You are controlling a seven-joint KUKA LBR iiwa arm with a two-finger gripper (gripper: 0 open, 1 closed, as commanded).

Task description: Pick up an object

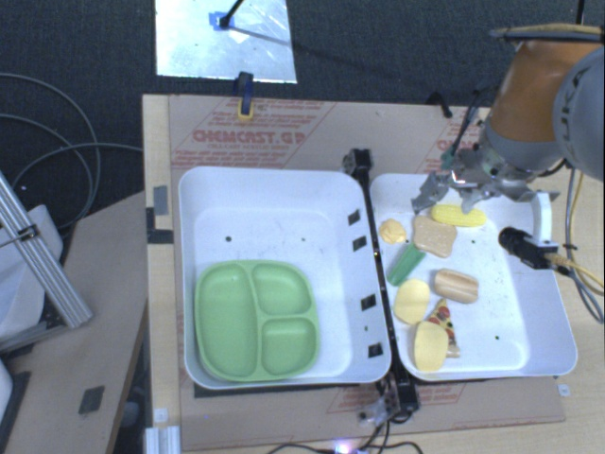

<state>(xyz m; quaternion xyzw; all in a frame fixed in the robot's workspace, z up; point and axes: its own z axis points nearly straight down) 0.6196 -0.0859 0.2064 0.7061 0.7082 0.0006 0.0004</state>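
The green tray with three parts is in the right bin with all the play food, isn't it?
Not quite. The camera view shows the green tray in the left bin. The play food is in the right bin, where the gripper is.

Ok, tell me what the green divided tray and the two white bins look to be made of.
Green divided tray: likely molded plastic, matte with a soft sheen; one even pale green, rounded compartment walls.
Left white bin and right white bin: probably thin formed plastic, smooth and slightly glossy; rounded corners, uniform white walls. The picture cannot rule out coated metal.
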